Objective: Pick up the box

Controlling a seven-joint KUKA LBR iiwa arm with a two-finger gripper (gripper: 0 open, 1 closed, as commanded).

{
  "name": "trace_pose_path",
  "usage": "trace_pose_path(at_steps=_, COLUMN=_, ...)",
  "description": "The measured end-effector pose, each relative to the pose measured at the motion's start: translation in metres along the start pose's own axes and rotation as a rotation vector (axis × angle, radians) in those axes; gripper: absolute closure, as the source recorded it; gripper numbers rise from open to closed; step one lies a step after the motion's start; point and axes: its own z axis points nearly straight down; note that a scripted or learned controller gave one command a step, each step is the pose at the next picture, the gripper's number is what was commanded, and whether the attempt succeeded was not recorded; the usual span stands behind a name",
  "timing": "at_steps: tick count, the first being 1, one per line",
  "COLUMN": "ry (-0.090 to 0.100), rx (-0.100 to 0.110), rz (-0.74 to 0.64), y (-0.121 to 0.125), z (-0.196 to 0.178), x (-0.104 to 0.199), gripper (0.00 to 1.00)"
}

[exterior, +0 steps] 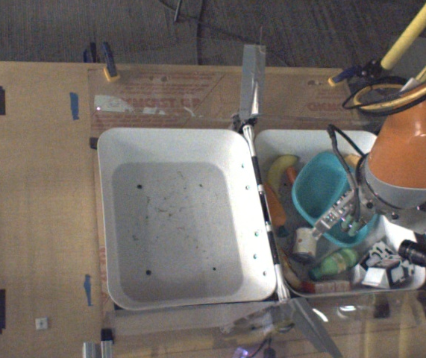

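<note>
Gripper [337, 218] hangs over teal cup [321, 189] in right bin [272, 142]; finger state cannot be told. Black-and-white box [382, 258] lies at near right among clutter. Descent should be centred on box, bottle [337, 262] avoided.

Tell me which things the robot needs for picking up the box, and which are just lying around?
For the job:
box, black-and-white, at the right bin's near right corner
tool, over the cup

Just lying about:
cup, teal
banana
bottle, green
left bin
right bin
</note>
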Motion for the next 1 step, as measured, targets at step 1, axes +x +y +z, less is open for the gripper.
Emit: trace_pose_path(at_steps=1, ry=0.002, rx=0.003, rz=-0.134, y=0.0698, z=0.0204, x=0.0938, gripper=1.00)
